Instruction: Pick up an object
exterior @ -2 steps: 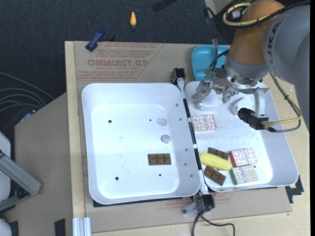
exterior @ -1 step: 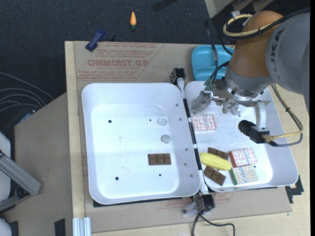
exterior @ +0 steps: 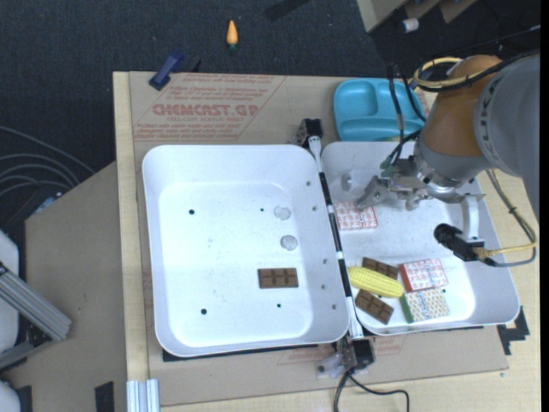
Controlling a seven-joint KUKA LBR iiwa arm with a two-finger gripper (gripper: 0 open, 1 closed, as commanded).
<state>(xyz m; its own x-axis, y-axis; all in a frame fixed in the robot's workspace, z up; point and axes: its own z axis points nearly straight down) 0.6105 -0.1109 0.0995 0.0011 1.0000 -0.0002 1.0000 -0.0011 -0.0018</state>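
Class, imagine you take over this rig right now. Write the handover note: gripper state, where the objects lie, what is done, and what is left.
Gripper: low over the right bin, far end, above the pink card; nothing seen held.
Right bin, near end: corn, two chocolate bars, two patterned cards.
Left bin: one chocolate bar.
Done: no pick yet.
Left: grasp one object and lift it.
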